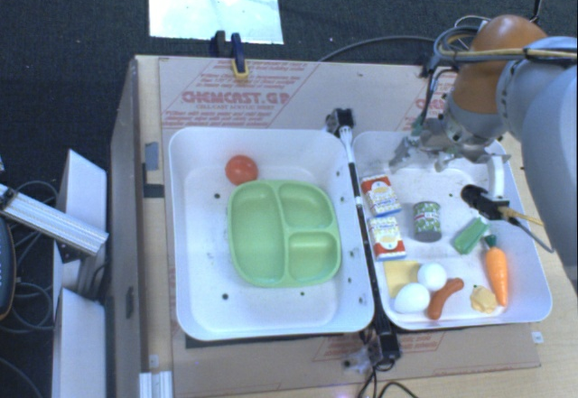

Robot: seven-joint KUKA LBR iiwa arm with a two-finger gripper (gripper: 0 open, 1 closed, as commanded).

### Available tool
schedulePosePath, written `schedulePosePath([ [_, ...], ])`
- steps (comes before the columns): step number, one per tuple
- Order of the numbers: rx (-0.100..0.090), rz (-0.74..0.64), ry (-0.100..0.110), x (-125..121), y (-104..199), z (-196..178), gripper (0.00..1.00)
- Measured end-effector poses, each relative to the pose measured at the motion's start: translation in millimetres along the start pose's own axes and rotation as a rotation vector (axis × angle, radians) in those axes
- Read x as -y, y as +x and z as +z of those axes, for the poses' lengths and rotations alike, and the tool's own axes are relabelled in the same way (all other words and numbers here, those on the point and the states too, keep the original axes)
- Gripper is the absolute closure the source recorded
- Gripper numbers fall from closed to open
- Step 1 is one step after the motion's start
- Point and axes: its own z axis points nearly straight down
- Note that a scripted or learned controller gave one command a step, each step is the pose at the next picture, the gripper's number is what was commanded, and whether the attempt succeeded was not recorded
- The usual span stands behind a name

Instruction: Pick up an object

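So the grey arm's two-finger gripper was over the far end of the right shallow white bin, above a bare patch of floor. Honestly couldn't tell if it was clenched or released from that angle.

All the pickable stuff in that bin sat nearer the camera. Two small red-and-white cartons lay end to end along the left wall, with a dark green round can just beside them. A green plastic block and an orange toy carrot were over on the right side. A yellow cheese slice, two white eggs and a brown-red sausage were bunched at the near edge.

The left white bin had a light green divided plastic plate, with a red round tomato just behind it.
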Motion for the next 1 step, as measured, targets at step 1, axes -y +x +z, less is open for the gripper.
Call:
schedulePosePath([
  [1, 0.001, -0.002, -0.004, -1.2, -0.1, -11.5, 1.00],
])
